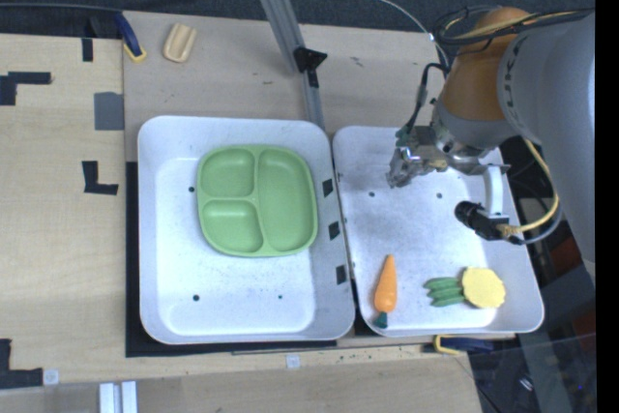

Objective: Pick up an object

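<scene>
An orange toy carrot (386, 282) lies near the front left of the right bin (406, 218). A yellow toy with green leaves (469, 288) lies at the bin's front right. My gripper (401, 167) hangs over the back of the right bin, well behind both toys, with nothing visible between its fingers. The grey arm with its orange band (479, 82) comes in from the right.
The left bin (164, 208) holds a green divided plate (258, 199). A grey pole (280, 10) slants across the bench behind the bins. A small tan block (179, 43) lies on the bench at the back left. A black fitting (481, 219) hangs over the right bin's right side.
</scene>
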